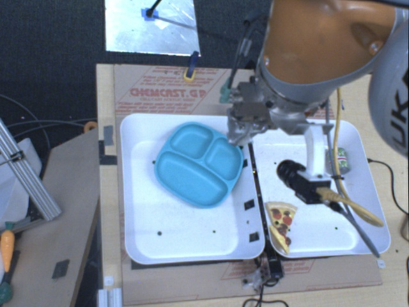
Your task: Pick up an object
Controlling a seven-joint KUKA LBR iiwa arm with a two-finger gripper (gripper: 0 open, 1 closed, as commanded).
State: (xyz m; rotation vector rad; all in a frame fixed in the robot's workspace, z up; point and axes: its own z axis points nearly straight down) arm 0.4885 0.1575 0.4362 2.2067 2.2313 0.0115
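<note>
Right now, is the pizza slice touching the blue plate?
Apart. The camera view shows the pizza slice in the right bin and the blue plate in the left bin, bin walls between them.

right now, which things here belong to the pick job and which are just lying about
Job: claw; blue divided plate in left bin; toy pizza slice in right bin.
Lying about: cardboard sheet; shiny metal sheet; aluminium rail.

Blue plate (199,165), yellow pizza slice (281,224) with red spots, white left bin (166,226), white right bin (323,232)
</note>
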